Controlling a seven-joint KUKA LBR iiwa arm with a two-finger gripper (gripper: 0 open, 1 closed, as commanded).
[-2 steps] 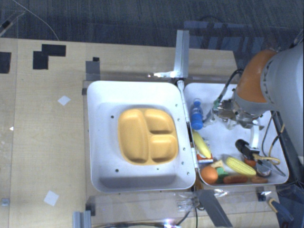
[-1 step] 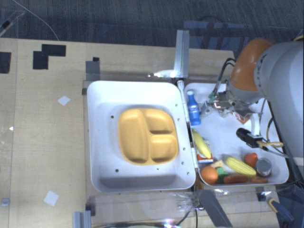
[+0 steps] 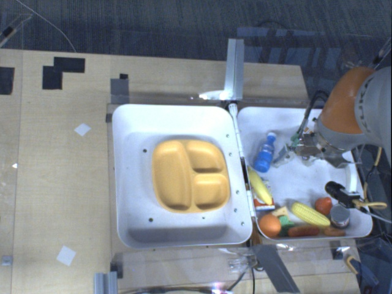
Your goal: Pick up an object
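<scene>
The blue bottle (image 3: 264, 154) lies just beside the gripper (image 3: 288, 154), at its nine o'clock; whether the gripper is spread, I cannot tell.

Quick headcount from up here: I've got two white bins, the left bin (image 3: 122, 164) and the right bin (image 3: 306, 118). One yellow divided tray (image 3: 190, 175) sits in the left one, with three compartments as far as I can see. Over in the right bin I count one blue bottle (image 3: 264, 154), one banana (image 3: 261, 187), one corn cob (image 3: 310, 214), one orange (image 3: 269, 225), one tomato (image 3: 323, 205) and one small can (image 3: 340, 215). There's some reddish stuff along the bottom edge that's too jumbled to count.
</scene>
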